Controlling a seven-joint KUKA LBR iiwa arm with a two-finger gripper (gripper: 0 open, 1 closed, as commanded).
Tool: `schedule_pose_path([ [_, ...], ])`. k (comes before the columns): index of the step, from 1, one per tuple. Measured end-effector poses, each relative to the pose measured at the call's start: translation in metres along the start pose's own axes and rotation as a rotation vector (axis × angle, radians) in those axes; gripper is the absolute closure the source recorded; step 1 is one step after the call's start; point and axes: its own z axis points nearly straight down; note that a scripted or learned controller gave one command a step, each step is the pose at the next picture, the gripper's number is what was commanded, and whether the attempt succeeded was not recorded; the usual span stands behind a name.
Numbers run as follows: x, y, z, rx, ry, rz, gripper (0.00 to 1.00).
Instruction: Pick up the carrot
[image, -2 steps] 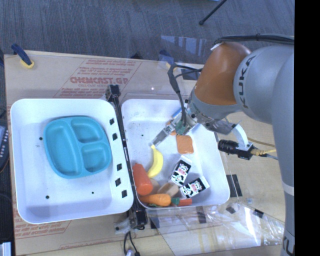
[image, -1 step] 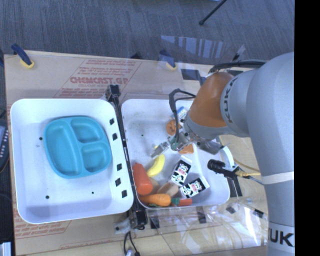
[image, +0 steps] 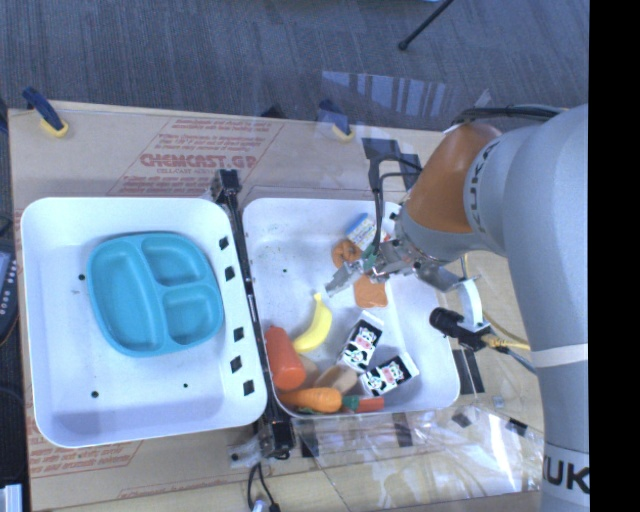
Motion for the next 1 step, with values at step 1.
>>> schedule_pose_path([
  [1, 0.0168, -0.0159, 0.0227, -0.006, -0.003, 0.044, 0.00],
])
